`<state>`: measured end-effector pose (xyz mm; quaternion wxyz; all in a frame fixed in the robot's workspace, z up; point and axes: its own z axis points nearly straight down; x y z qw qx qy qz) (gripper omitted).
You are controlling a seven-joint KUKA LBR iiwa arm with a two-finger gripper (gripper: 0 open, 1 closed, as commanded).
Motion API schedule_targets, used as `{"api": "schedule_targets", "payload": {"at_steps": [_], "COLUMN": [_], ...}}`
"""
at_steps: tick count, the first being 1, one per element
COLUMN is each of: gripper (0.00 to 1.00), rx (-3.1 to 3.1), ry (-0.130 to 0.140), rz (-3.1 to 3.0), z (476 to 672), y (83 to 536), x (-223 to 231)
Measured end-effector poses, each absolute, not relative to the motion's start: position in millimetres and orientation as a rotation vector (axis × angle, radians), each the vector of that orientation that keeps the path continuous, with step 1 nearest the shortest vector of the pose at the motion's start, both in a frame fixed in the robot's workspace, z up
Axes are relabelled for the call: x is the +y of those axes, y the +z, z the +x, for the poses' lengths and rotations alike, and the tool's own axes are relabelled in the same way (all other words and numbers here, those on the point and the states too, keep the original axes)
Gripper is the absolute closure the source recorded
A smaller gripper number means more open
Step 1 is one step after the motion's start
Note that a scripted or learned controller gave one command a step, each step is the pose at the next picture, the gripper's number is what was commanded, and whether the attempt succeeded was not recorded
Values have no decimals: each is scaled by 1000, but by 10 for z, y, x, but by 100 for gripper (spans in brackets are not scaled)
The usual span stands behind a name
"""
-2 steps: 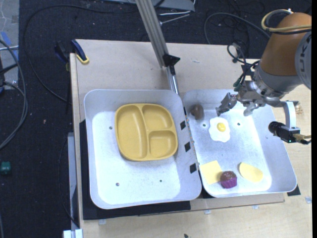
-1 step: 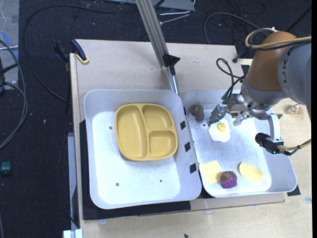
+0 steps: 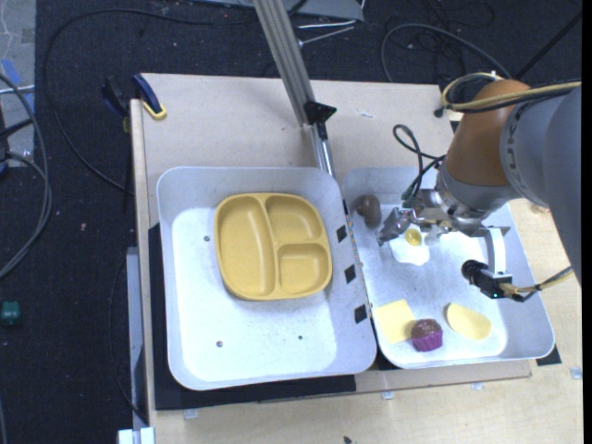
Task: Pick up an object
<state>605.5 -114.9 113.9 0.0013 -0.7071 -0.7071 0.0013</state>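
Egg is the thing closest to the end effector: a small flat white toy fried egg with a yellow middle lies in the right white bin, right under the metal tips and a bit toward the near edge of the tabletop. The tips seem to touch it or hang just above it; I cannot tell which. I also cannot tell if the end effector is spread or pressed together, because the parts are small and dark cables cross in front. Nothing shows clearly pinched in it.

The egg looks round, with no long side, so my guess is that any turn of the wrist would work. The move seems to need only a short drop straight down, not a reach to the side.

Other toys lie near. A brown rounded lump sits just to the left of the end effector and a little farther back. A yellow cheese-like square, a purple cupcake-shaped toy and a pale yellow slice sit well apart, toward the near rim. A yellow plastic tray with three sections rests in the left white bin, far off to the left.
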Motion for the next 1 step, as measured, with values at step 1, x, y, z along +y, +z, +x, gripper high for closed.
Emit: {"api": "schedule_targets", "payload": {"at_steps": [1], "gripper": [0], "rx": [-2225], "ry": [1], "rz": [-2225], "z": [6067], "y": [939], "x": [-1159]}}
